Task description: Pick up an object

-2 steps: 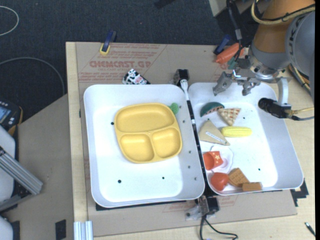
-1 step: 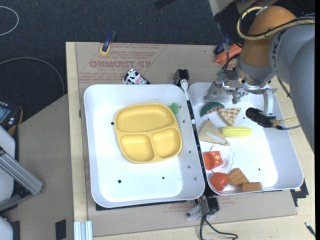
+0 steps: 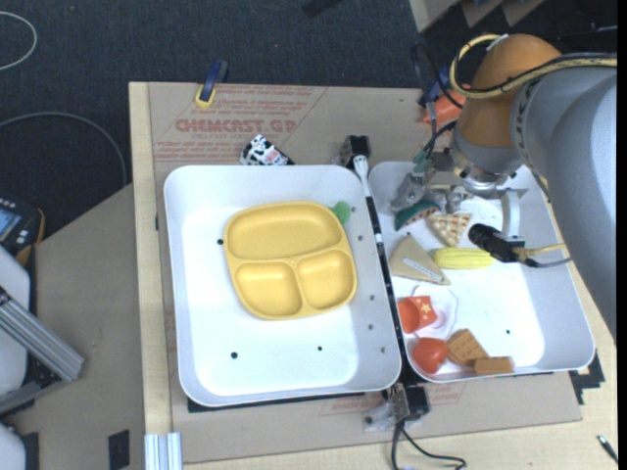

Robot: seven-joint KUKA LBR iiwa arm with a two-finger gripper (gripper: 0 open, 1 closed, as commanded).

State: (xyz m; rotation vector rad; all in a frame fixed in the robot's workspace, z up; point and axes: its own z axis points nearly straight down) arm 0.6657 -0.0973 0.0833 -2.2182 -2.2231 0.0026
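Two bins [image 3: 196, 351], yellow tray [image 3: 289, 258], toy food [image 3: 431, 311]

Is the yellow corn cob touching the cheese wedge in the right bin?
Touching. The camera view shows the corn cob lying against the cheese wedge's upper right edge, with no white bin floor between them.

light: bright, even | shadows: soft | focus: slightly soft | glare: mild

A yellow clamp [image 3: 207, 93] sits on the bench [image 3: 157, 125], beyond the left bin [image 3: 196, 292]
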